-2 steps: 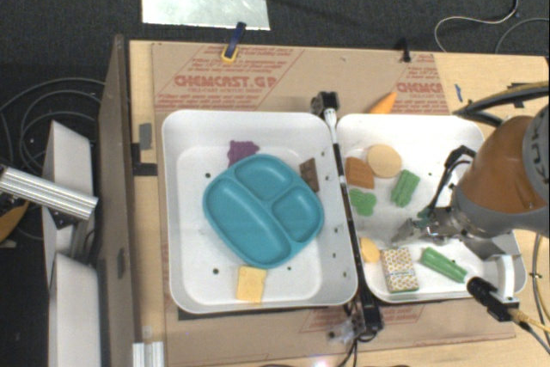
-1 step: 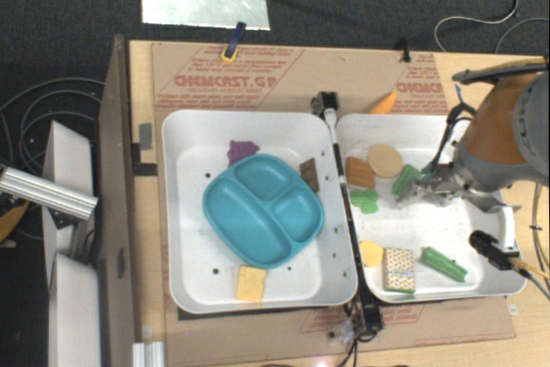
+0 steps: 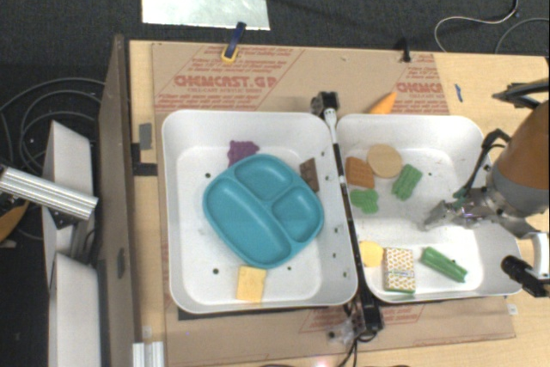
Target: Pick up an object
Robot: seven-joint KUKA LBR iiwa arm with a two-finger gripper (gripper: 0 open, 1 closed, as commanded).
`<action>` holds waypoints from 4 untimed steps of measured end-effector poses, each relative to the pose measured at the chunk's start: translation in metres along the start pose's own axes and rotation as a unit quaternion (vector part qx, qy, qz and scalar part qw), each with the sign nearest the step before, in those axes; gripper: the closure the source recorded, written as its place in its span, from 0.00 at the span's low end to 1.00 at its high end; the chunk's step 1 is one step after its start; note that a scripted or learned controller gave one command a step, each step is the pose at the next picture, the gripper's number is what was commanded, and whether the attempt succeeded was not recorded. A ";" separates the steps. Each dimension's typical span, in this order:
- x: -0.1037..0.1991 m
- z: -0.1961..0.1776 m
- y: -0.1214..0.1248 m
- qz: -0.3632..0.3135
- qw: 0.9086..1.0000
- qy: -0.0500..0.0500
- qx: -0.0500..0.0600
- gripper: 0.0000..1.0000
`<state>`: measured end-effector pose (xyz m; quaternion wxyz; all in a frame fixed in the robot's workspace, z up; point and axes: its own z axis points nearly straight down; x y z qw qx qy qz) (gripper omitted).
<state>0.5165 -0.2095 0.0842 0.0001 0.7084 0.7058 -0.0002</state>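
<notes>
the hand [image 3: 432,219], its state impossible to tell, is hovering in the right bin [image 3: 468,131] over open floor, far of the green block [image 3: 443,264] lying lengthwise left-to-right.

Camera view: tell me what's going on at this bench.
A KUKA arm reaches in from the right, its gripper low over the right bin, on bare floor between the green pieces. It holds nothing visible. The left bin holds a teal divided tray, untouched.
</notes>
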 end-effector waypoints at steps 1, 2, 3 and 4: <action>0.038 -0.002 0.105 -0.007 1.000 -0.001 -0.006 0.00; 0.089 -0.002 0.126 -0.003 1.000 0.001 -0.003 0.00; 0.116 0.000 0.057 -0.002 1.000 0.001 0.002 0.00; 0.115 -0.011 0.061 -0.003 1.000 0.000 -0.002 1.00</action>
